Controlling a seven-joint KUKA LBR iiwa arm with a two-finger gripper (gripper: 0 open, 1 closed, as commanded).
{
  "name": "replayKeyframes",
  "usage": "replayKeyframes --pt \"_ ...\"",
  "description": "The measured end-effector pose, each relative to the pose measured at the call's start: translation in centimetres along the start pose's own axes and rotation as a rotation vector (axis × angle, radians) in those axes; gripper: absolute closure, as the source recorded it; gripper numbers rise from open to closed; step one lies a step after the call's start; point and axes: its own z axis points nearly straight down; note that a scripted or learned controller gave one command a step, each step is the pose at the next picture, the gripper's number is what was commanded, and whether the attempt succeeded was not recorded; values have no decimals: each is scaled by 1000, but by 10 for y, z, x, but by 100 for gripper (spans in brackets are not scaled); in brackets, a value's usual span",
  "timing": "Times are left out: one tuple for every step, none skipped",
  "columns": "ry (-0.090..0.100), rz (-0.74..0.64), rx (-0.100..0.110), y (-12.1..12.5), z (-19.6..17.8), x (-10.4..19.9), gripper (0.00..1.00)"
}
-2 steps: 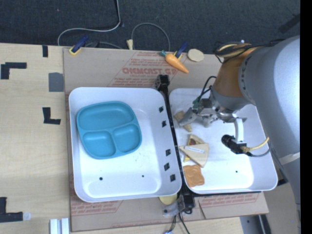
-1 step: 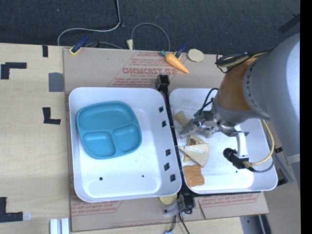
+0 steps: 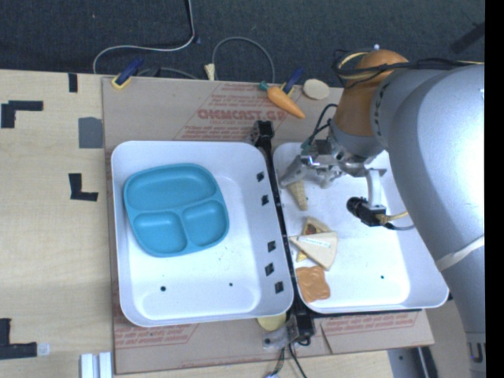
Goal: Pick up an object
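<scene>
Camera view: my gripper [image 3: 303, 173] sits low in the right bin [image 3: 394, 290], close to the wall shared with the left bin [image 3: 134, 290]. How far it stands open I cannot tell; nothing visibly held. A pale food piece [image 3: 298, 195] lies just below it, nearest candidate. Further below: sandwich wedge [image 3: 317, 246], then an orange-brown piece [image 3: 313, 283]. Blue divided plate [image 3: 176, 209] well off to the left.

Judgement: take the pale piece; centre over it, keep clear of the wall, descend straight.
</scene>
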Motion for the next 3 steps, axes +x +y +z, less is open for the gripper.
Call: replayKeyframes --pt "1 1 10 13 0 -5 0" --pt "1 2 6 13 0 -8 0" --pt "-3 3 6 13 0 -6 0"
